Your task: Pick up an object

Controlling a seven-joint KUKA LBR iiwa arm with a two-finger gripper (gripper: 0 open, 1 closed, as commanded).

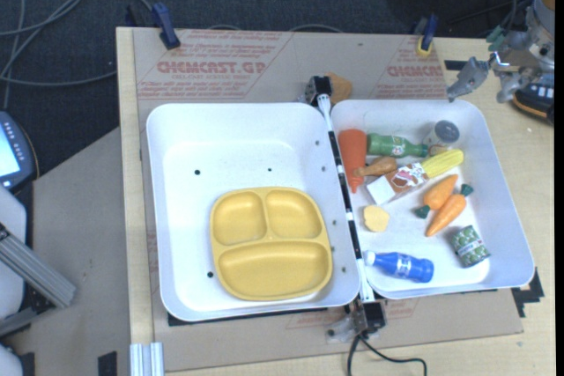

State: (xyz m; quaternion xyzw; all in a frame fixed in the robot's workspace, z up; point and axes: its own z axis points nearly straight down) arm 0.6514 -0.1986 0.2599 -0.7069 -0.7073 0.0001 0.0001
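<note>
The right bin [504, 189] holds a jumble of toy foods. Among them are a red pepper [352, 154], a green bottle [393, 145], a grey-topped can [446, 132], a corn cob [443, 161], two orange carrots [446, 213], a small green can [470, 246], a blue bottle [401, 266] and a yellow slice [376, 218]. My gripper [485, 84] hangs above the bench just beyond the right bin's far right corner, apart from every object. It is open, with nothing between its fingers.
The left bin [176, 154] holds a yellow divided plate [269, 242]. A brown object [338, 87] lies on the cardboard behind the bins' shared wall. Blue clamps [164, 24] pin the cardboard at the back edge. Cables lie on the dark floor beyond.
</note>
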